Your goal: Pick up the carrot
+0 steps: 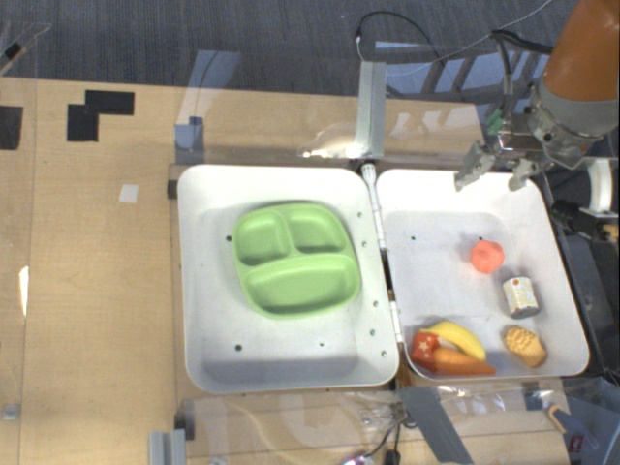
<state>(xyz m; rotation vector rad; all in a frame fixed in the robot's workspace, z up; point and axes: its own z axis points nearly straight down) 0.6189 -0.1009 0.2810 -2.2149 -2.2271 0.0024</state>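
The grey arm with its orange band point(589, 29) sits in the upper right of the frame, reaching in over the far edge of the right-hand bin. Its two-finger gripper point(494, 172) hangs at that bin's upper rim, the two metal fingers point(470, 170) spread apart with nothing between them.

The long orange carrot point(463, 361) lies well apart from the gripper, down in the lower left corner of the shallow white right bin point(426, 260), close to the bottom of the frame. It rests against the near wall, touching a curved yellow banana point(457, 338) just above it and a small red piece of fruit point(423, 345) at its left end.

Also in that bin: a round orange-red ball-like fruit point(487, 255) near the middle, a small white-and-brown can point(521, 296) below and to the right of it, and a bumpy golden-brown lump point(524, 345) near the lower right corner.

The shallow white left bin point(208, 337) holds a light green plastic plate with three compartments point(295, 258), lying flat near its centre.
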